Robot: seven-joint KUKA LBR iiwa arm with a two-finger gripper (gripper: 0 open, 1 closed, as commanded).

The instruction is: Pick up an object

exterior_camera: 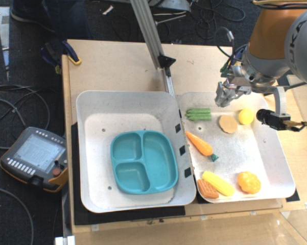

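Right bin (276,157), contents:
- Beans (198,114), green bundle, lying near the back-left corner, close to the wall shared with the left bin.
- Tan disc (228,124), lying just right of the beans, nearly under the gripper.
- Lemon (245,117), sitting just beside the disc on its right.
- Carrot (200,144), lying at a slant along the left side, its green tip pointing toward the bin's middle.
- Corn (218,183), yellow, lying near the front-left corner, touching the waffle (207,189) at the very front edge.
- Orange lump (249,182), sitting near the front, apart from the corn.

Gripper (223,97): hanging over the back rim of the right bin, above and between the beans and the disc. Nothing is showing between its fingers; how far the jaws are standing open cannot be told from this angle.

Obstructions: a black fitting (274,119) with cable is jutting over the bin's right side, near the lemon. A metal post (149,27) is running down at a slant to the seam between the bins.

Left bin (92,111): holding a teal tray (142,162) with three compartments, sitting toward the front right.

Open room: the right bin's middle and right floor is lying bare between the carrot and the right wall. A pendant (34,160) is resting on the floor, left of the bench.
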